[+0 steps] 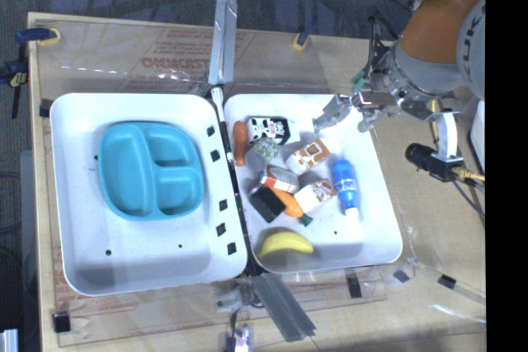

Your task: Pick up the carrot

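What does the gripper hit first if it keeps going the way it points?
Probably the brown-and-white carton: the gripper points down-left into the right bin, toward the pile. The carrot lies further along, behind other items. Height is unclear from this slant.

The arm (445, 21) was cut off by the frame's edge at three o'clock, its upper links unseen. The gripper (345, 113) was too small and blurred for its finger spacing to be read. The carrot (285, 201) lay partly hidden beneath a white carton (314, 194) and against a black block (267, 202). A small object (264, 151) at eleven o'clock of the pile, possibly a crumpled wrapper, could not be identified.
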`<state>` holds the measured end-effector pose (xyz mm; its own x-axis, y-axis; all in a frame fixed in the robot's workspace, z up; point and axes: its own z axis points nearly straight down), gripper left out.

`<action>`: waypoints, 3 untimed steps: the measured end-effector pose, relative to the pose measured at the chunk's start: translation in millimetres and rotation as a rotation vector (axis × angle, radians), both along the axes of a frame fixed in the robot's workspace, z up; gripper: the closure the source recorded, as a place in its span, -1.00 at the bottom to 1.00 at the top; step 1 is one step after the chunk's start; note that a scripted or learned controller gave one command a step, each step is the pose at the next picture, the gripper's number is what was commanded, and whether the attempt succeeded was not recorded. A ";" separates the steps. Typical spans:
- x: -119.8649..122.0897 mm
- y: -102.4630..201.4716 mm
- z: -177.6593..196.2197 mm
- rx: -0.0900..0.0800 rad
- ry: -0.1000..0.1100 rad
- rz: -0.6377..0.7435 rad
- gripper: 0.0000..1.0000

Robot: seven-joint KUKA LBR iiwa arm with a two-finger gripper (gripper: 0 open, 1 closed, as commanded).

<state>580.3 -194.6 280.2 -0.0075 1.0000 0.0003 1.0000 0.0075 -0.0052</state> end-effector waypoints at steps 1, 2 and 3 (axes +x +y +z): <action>-51.0 71.0 -147.7 0.001 0.001 0.100 -1.00; -104.5 35.2 -189.4 0.001 -0.001 0.073 -1.00; -104.0 35.4 -180.1 0.000 -0.001 0.079 1.00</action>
<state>476.2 -159.1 100.1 -0.0867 0.9962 0.0005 0.9962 0.0867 -0.0046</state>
